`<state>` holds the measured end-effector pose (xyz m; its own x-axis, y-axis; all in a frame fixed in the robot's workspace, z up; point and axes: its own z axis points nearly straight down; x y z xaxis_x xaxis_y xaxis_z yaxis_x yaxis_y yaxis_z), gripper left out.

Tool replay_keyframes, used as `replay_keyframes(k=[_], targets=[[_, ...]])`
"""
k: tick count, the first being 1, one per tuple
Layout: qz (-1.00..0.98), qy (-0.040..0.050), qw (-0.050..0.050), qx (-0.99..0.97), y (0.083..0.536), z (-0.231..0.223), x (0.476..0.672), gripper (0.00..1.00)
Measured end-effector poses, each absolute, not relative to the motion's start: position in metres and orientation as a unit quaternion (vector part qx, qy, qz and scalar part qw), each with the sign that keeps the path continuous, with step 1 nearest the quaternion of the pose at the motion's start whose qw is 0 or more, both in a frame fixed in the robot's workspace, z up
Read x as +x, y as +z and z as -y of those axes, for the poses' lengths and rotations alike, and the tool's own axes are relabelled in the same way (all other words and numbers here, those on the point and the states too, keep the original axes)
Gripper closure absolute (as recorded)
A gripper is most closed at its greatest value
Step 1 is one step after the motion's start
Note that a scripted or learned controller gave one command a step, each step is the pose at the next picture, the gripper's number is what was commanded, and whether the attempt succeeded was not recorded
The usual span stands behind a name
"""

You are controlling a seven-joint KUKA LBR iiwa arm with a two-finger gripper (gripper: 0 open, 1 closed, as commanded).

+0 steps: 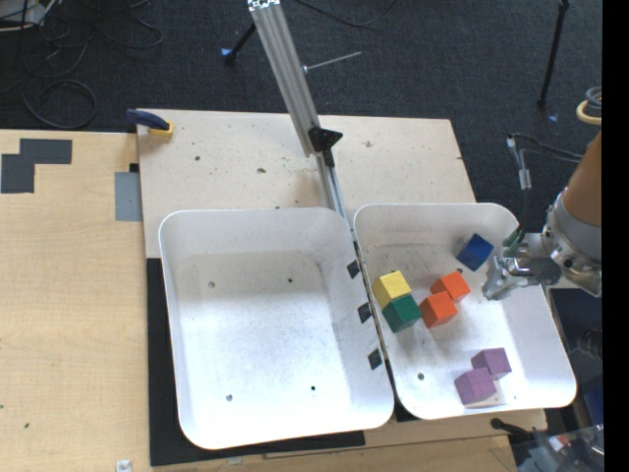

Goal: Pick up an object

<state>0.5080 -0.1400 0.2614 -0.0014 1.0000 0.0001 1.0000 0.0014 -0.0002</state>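
Jaws (498, 281) low over the right bin (539, 386), between blue cube (476, 252) and orange cubes (445, 298); cannot tell how wide, nothing visibly gripped.

No legible text or labels

At the right edge of the frame you see your arm (590, 209): an orange band, a grey ribbed wrist, and a silvery metal gripper (499, 281).

Wooden bench (393, 155), two white bins (187, 264) side by side, blue clamp (149, 122)
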Motion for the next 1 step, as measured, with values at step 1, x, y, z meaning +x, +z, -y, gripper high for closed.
replay_keyframes(k=[1], targets=[[0.709,0.0003,0.002,-0.706,0.265,0.0887,0.5011,1.0]])
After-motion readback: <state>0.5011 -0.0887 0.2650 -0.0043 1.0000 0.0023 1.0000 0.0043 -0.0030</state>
